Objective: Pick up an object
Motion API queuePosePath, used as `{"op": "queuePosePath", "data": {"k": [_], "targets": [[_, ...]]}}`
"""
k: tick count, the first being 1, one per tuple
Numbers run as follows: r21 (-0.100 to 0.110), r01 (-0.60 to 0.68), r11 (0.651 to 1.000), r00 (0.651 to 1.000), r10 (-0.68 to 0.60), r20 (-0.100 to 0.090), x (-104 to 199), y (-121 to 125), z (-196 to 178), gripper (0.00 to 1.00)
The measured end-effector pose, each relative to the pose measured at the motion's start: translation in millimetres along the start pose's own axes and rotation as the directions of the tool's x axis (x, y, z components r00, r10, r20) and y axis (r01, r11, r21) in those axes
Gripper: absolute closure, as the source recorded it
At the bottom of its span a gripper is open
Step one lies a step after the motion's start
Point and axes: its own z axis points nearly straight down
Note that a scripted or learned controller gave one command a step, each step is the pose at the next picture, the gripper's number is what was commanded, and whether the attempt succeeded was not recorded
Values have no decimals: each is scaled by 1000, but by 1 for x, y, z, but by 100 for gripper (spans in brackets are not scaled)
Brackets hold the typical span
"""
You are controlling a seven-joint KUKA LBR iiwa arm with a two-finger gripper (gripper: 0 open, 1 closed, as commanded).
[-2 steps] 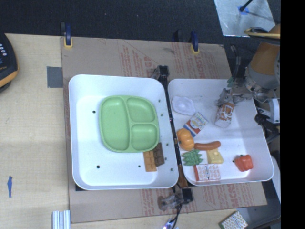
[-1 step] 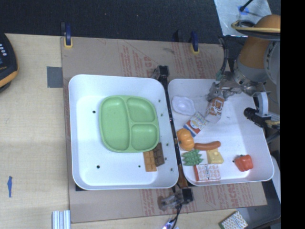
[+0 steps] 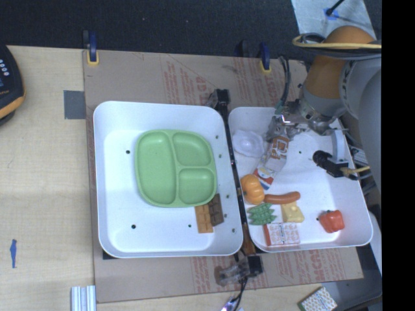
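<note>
Two white bins sit side by side — over the right bin point(image 3: 363, 238), the gripper point(image 3: 283, 127) touches a tilted bottle point(image 3: 277, 151); its grip state is impossible to tell.

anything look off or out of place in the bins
One thing stands out: the brown chocolate-like bar in the left bin lies off the green divided plate, against that plate's near right corner. The toy food is bunched along the right bin's left side, with a red piece apart.
</note>
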Motion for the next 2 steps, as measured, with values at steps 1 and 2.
{"op": "queuePosePath", "data": {"k": [1, 2], "targets": [[-9, 3, 1000, 1000, -3, -3, 91, 2, -94, 100], [5, 2, 1000, 1000, -2, -3, 147, -97, -124, 100]]}}
